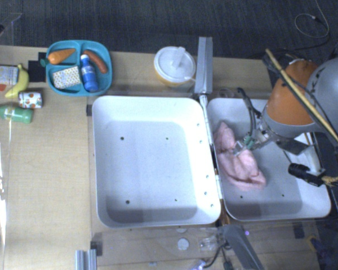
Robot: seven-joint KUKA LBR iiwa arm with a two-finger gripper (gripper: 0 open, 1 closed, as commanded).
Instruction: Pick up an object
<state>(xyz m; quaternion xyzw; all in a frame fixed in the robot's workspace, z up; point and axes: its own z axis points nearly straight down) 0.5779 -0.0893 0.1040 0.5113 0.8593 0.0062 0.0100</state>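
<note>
Camera view is showing the two-finger gripper [249,143] reaching down onto the crumpled pink soft cloth [238,159] lying in the shallow white right bin [281,204]; how its jaws are standing cannot be told. Lifting is apparently remaining. The pale wooden bench [42,179] is bearing both bins, dark carpet lying beyond.
</note>
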